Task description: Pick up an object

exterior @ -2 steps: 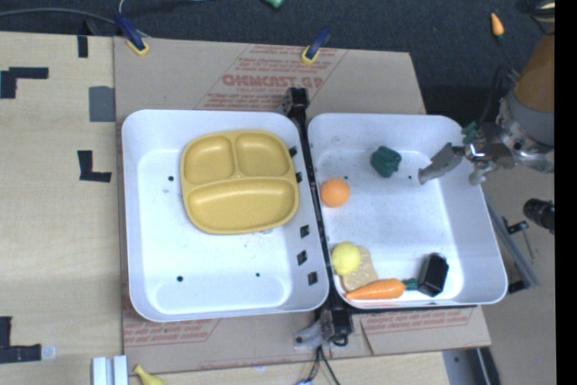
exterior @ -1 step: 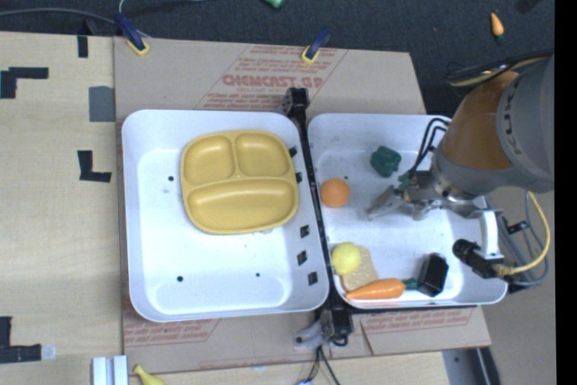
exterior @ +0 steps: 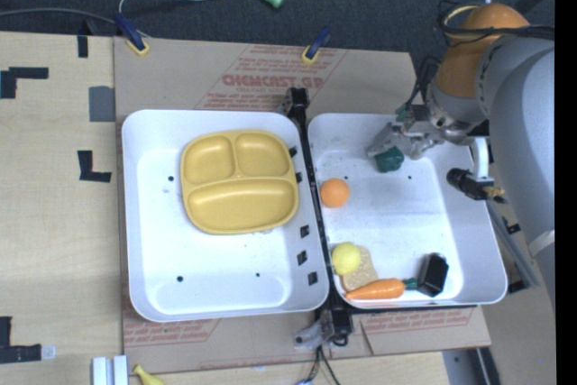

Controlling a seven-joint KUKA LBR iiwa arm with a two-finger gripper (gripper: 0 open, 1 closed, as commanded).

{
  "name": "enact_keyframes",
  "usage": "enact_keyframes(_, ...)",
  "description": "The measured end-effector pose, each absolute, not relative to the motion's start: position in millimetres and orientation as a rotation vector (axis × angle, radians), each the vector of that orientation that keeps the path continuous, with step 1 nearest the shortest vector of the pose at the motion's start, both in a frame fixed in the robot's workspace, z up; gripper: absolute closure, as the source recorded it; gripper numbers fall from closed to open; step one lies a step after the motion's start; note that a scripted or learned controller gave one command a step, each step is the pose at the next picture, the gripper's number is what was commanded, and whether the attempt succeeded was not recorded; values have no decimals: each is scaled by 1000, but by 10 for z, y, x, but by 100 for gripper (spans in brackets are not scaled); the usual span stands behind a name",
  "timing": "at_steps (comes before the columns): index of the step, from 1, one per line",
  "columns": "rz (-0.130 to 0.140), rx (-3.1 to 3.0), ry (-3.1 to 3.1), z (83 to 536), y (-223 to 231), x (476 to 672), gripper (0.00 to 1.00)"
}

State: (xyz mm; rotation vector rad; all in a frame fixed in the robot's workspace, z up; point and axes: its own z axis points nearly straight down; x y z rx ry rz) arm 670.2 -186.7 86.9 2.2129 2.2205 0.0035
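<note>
Two shallow white bins sit side by side on the bench. The left bin (exterior: 149,221) holds one thing: a yellow divided plate (exterior: 240,180) with three compartments, lying flat toward the bin's far half.

The right bin (exterior: 469,279) holds six loose things. One orange ball (exterior: 334,193) lies near the bin's left wall, about midway along it. At the near left corner one yellow ball (exterior: 346,258) rests against one tan sponge-like square (exterior: 364,267), and one toy carrot (exterior: 377,289) lies just in front of them along the near wall, its green tip pointing right. Just beside that tip stands one small black block (exterior: 434,274).

At the far side of this bin one small dark green object (exterior: 389,160) sits right under the gripper (exterior: 398,146), which reaches in from the right. Whether its jaws are apart, together or clamped on the green object cannot be told.
</note>
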Motion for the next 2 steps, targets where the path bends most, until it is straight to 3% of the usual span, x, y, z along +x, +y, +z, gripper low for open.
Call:
enact_keyframes(1, -1, 2210, 2221, 972, -1867, 6704, 100)
enact_keyframes(2, 3, 2217, 2225, 1850, -751, 6689, 100)
